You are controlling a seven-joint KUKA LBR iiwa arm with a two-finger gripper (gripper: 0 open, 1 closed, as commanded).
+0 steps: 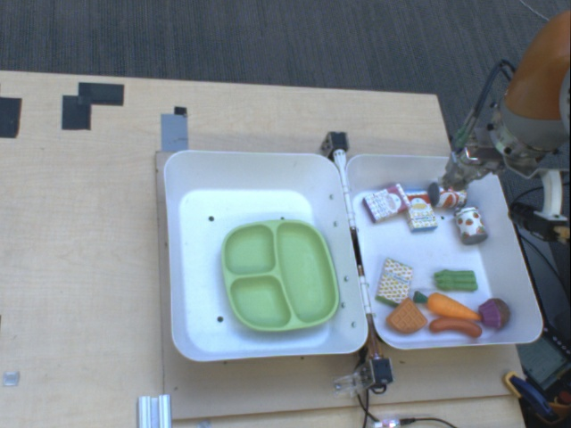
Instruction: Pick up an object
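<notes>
The arm entered from the upper right of the frame, and its gripper (453,178) hung over the top edge of the right bin (526,306), just beside a small red-and-white packet (417,209). Whether it was released or clenched could not be told. Near it lay a patterned packet (382,204) and a small white spotted toy (470,225). Lower in that bin sat a checked packet (394,281), green beans (456,280), a carrot (451,307), a sausage (455,327), a waffle piece (406,316) and a purple toy (494,312). The left bin (192,239) held a green divided plate (280,275)
</notes>
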